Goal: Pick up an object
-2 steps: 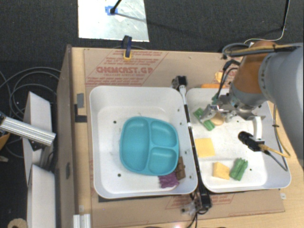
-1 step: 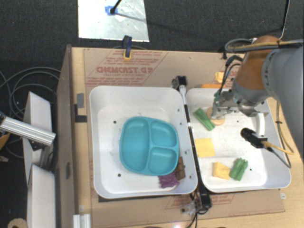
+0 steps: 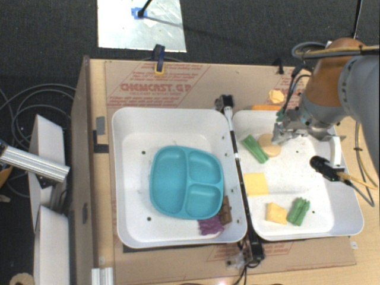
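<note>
My gripper (image 3: 283, 134) hangs low over the back left of the right bin (image 3: 344, 218). Just below and left of it lies a pale peach round piece (image 3: 272, 151), very close to the gripper's tip, and I cannot make out whether they touch. A green stick (image 3: 255, 148) lies slantwise beside the peach piece. Nearer the front are a yellow square slab (image 3: 256, 184), a yellow wedge (image 3: 275, 213) and a second green piece (image 3: 298, 211).
The left bin (image 3: 136, 159) holds a teal divided plate (image 3: 187, 183), with a purple piece (image 3: 209, 225) and a brown piece (image 3: 226, 211) at its front right. An orange stick (image 3: 264, 107) lies at the right bin's back rim, and a yellow piece (image 3: 276, 95) sits on the cardboard behind.
</note>
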`<state>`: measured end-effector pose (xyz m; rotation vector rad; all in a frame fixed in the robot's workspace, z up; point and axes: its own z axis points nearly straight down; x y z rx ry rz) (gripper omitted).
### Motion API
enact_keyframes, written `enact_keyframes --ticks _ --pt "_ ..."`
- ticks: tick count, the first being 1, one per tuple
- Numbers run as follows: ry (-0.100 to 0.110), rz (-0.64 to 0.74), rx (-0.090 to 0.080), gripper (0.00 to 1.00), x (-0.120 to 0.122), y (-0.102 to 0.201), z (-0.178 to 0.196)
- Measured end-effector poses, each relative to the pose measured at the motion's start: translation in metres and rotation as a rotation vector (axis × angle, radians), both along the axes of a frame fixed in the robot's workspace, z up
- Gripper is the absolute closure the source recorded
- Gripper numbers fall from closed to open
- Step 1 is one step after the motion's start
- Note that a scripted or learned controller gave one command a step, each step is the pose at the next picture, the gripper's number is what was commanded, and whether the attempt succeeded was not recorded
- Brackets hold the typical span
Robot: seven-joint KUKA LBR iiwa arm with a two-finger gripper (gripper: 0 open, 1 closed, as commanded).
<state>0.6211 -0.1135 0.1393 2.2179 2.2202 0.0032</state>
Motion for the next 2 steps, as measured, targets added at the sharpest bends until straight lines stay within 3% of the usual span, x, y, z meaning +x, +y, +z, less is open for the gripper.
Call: enact_keyframes --ticks 1,2 --pt "0.001 0.002 0.0 0.0 0.0 0.001 -0.001" --pt "-0.002 0.004 -0.003 0.0 0.019 0.015 -0.053"
